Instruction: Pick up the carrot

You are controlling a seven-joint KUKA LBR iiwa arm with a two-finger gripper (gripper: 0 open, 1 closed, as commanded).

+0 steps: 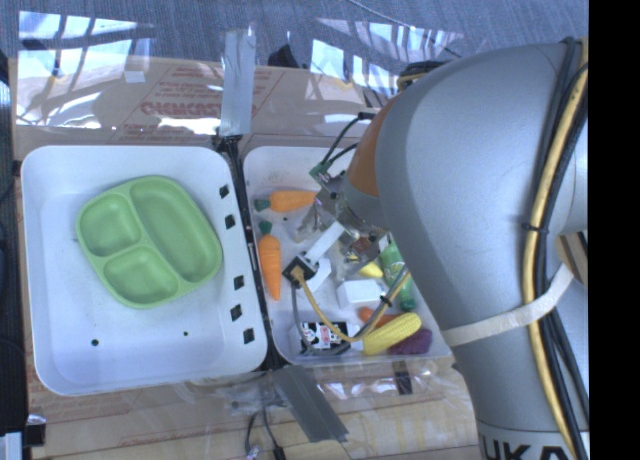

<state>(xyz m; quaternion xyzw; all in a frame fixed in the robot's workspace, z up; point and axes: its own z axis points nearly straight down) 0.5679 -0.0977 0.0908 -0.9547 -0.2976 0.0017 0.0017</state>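
Carrot (270, 265) in rt bin (256, 163), plate (149, 240) left

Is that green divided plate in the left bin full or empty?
Empty. The green plate lies flat in the left bin, and all three of its compartments show bare green, with no food in them.

Big smooth grey arm (480, 208) fills the right of the frame, orange band (366, 163) at its upper-left edge. Yellow and black cables (545, 188) run down its side; a white strap (520, 308) crosses lower right.
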